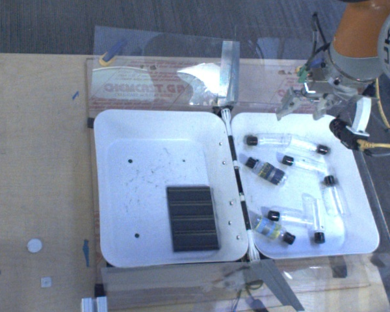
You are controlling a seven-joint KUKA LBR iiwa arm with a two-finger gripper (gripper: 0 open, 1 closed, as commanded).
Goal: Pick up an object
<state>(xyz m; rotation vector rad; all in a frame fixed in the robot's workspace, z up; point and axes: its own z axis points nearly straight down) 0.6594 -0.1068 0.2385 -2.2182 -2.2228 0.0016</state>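
Several clear vials with black caps lie scattered in the right bin (367,226): one near the back (268,139), a labelled one (266,171) close to the divider, and another labelled one (273,229) at the front. A black ribbed block (192,218) lies flat in the left bin (117,174). My gripper (303,107) hangs over the back rim of the right bin, above and behind the vials. Its fingers are spread open with nothing between them.
A clear plastic panel (162,77) with a metal upright (229,70) stands behind the bins. A black and yellow cable (370,145) runs by the right bin's far right rim. Bare wooden bench (32,174) lies to the left.
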